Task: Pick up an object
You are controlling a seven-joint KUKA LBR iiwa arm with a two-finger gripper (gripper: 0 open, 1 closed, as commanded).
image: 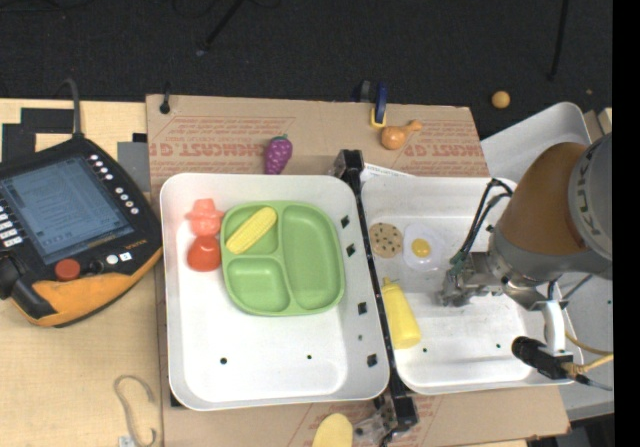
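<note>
Bins are set side by side on the bench, and the gripper (458, 290) is lowered into the right bin (450, 360), close to its floor. Whether anything is pinched cannot be told, as the claw is too small and dark. Just left of it, a cookie (386, 238) and a small yellow-centred piece (421, 248) are seen, with a yellow bottle (401, 314) against the bin's left wall. In the left bin (260, 365), a green divided plate (283, 258) is laid, a corn cob (249, 229) in its upper-left compartment, a red-and-pink toy (204, 234) just beside it.
</note>
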